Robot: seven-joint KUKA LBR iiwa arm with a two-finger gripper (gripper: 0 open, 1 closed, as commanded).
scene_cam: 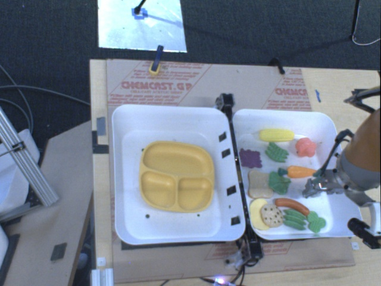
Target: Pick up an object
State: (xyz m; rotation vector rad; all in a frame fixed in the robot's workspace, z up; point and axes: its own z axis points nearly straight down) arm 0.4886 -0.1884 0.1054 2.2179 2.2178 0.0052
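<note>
The right white bin (324,121) holds several toy foods. Among them are a yellow corn cob (277,135), a pink piece (305,147), purple grapes (250,158), an orange carrot (299,172), a bread slice (258,185), a green broccoli piece (279,182), a red sausage (292,206), a cookie (272,215) and a green pea pod (294,220). My gripper (317,187) hangs low over the bin's right side. It is just right of the broccoli, below the carrot's tip and above the sausage. I see nothing held in it.
The left white bin (128,159) holds a yellow compartment plate (177,176). A black hinged divider (231,154) runs between the two bins. The grey arm (362,159) enters from the right over the bin's right rim. A cardboard sheet (196,82) lies under both bins.
</note>
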